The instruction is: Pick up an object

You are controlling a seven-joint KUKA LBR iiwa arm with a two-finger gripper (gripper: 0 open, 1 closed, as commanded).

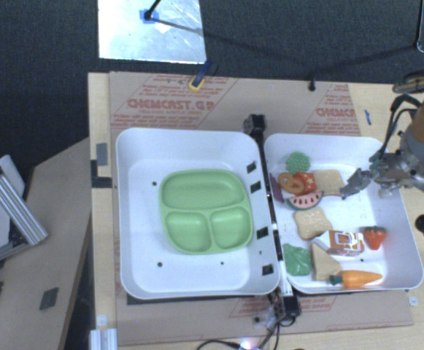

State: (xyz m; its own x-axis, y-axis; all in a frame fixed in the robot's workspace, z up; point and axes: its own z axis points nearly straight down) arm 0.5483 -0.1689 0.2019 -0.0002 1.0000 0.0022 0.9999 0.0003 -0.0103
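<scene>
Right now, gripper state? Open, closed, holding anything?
Gripper: cannot be told at this resolution. It hangs over the right bin, above bare floor beside the toy food; nothing visibly held.

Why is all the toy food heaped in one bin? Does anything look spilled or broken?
Nothing looks spilled or damaged. The plastic toy foods lie jumbled in the right white bin, some touching or overlapping, while the pale green three-compartment plate sits squarely in the left white bin.
</scene>
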